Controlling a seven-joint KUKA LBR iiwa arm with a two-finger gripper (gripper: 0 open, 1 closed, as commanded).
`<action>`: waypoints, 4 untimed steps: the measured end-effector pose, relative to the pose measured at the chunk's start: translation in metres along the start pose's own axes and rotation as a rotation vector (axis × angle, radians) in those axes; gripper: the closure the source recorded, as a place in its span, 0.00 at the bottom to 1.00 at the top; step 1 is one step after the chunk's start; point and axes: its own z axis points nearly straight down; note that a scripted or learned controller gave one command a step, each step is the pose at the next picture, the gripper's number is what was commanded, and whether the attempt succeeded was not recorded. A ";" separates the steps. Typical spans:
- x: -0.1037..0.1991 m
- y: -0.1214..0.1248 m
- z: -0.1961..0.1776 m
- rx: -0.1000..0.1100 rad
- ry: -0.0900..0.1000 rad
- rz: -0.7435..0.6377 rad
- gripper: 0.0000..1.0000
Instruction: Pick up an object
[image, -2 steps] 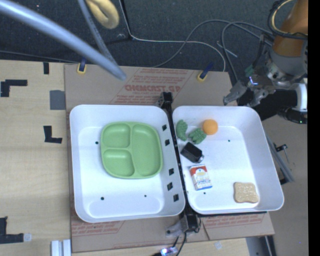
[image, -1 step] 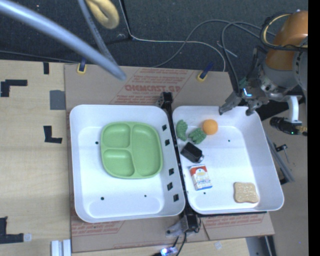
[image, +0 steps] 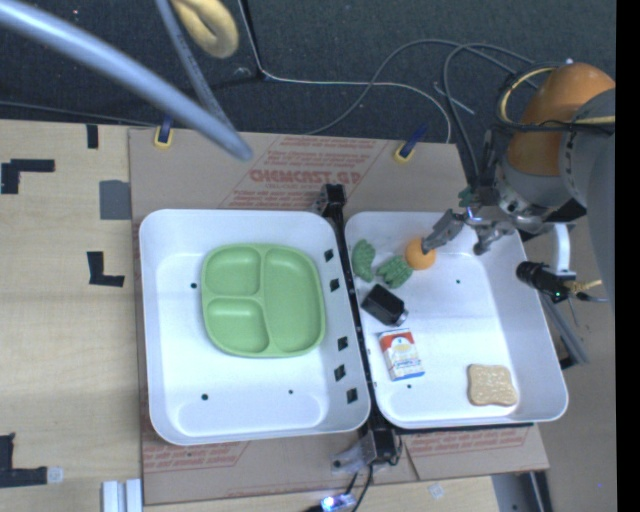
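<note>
Claw (image: 432, 243) is hanging low over the right bin (image: 520, 330), tips reaching the orange ball (image: 420, 255) just below-left; whether it is spread or pinching I cannot tell; green toy (image: 378, 263) is lying further left, black block (image: 383, 303) below, seemingly out of the way.

Just one cam here, fixed up high and angled down at the bench (image: 60, 300). It's far enough back to catch both bins (image: 160, 330) whole, and the arm (image: 560, 120) comes in from its right.
</note>
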 end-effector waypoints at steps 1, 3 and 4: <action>0.000 0.008 0.059 -0.002 -0.001 -0.001 0.00; 0.000 0.009 -0.014 -0.004 0.002 0.001 1.00; 0.002 0.011 -0.076 -0.006 0.001 0.000 1.00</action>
